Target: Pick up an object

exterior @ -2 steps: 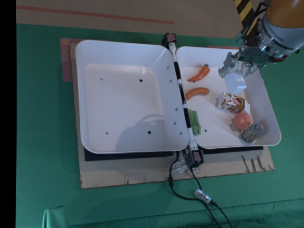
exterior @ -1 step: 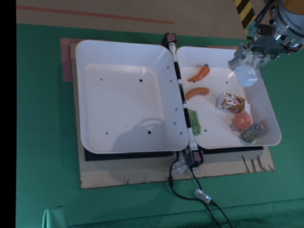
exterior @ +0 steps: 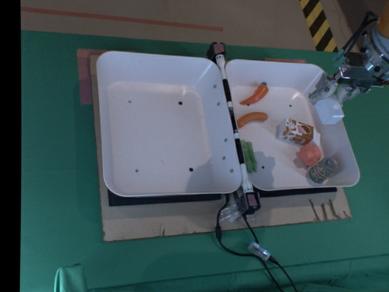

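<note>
Green cloth covers the bench, with a sheet of cardboard (exterior: 182,227) laid on it and two shallow white bins side by side on top. From where I stand the left bin (exterior: 115,66) has a bare floor. The right bin (exterior: 285,69) holds the stock: an orange carrot-shaped piece (exterior: 255,93) near the divider, a sausage-shaped piece (exterior: 251,118) just below it, a green strip (exterior: 248,152) lying along the divider, a small printed carton (exterior: 295,131), a pink ball (exterior: 310,154) and, touching it at the near right corner, a small can (exterior: 321,170). A cable (exterior: 234,243) trails off the front edge.

The gripper (exterior: 331,99) hangs over the right bin's far right rim, with a pale translucent block (exterior: 330,111) at its tip; whether that is a held object or part of the tool I cannot tell, nor can I tell the state of the end effector.

Assessment: no pick is confirmed. All items named lie on the bin floor, well apart from the tool. What remains, as I judge it, is the whole task: choose one, descend, close and lift.
</note>
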